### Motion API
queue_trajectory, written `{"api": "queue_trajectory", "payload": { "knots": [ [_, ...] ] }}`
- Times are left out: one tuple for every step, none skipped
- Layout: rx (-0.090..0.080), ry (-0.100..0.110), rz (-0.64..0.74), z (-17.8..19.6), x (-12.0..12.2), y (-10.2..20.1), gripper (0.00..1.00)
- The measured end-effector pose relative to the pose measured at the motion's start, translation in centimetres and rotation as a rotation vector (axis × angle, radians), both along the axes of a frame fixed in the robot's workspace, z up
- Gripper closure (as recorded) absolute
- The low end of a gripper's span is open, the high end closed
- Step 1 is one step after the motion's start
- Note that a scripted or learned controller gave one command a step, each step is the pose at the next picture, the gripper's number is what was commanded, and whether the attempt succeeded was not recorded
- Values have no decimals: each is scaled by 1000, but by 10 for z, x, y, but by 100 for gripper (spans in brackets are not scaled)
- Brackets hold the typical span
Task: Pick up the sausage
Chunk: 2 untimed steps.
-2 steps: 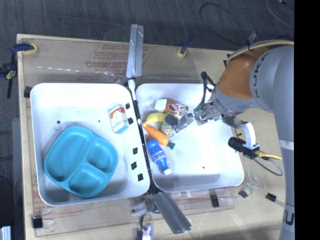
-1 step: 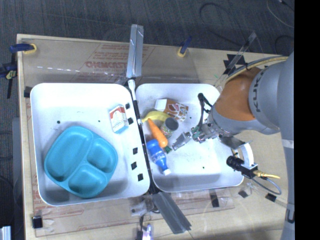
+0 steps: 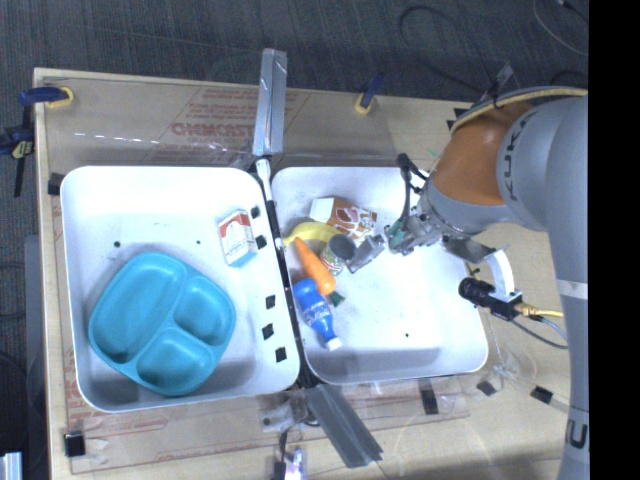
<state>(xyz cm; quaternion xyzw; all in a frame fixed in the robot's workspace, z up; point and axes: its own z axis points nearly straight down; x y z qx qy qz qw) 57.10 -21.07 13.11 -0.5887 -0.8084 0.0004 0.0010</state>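
Gripper [image 3: 362, 252]: low in the right bin [image 3: 440, 353], reaching in from the right and pointing toward the divider side. Grip state cannot be told, as the tip merges with the clutter. Nothing is visibly held.

Just at the tip: a dark rounded item [image 3: 340, 245], identity unclear.

Sausage [image 3: 353, 214]: probably the reddish-brown piece just beyond the gripper, toward the far wall and beside a white packet [image 3: 322, 208]. Hedge: it is partly covered and small, so this identification is tentative. Its long axis seems to run roughly left-right across the bin, though I would not rely on that.

Key relation: the target lies a short way toward the far wall from the tip, not in line with the present approach. The next move likely needs a small shift that way before closing.

Further out: banana [image 3: 308, 233], carrot [image 3: 314, 266] and blue bottle [image 3: 314, 313] lie along the divider. All are close enough to be snagged.

Left bin [image 3: 80, 198]: blue divided tray [image 3: 160, 318] and small red-and-white box [image 3: 235, 238], well apart from the work.
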Motion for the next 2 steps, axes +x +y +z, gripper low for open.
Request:
{"api": "queue_trajectory", "payload": {
  "knots": [
    [1,1,65,-41,-79,0,0],
    [-1,-2,81,21,18,1,0]
  ]
}}
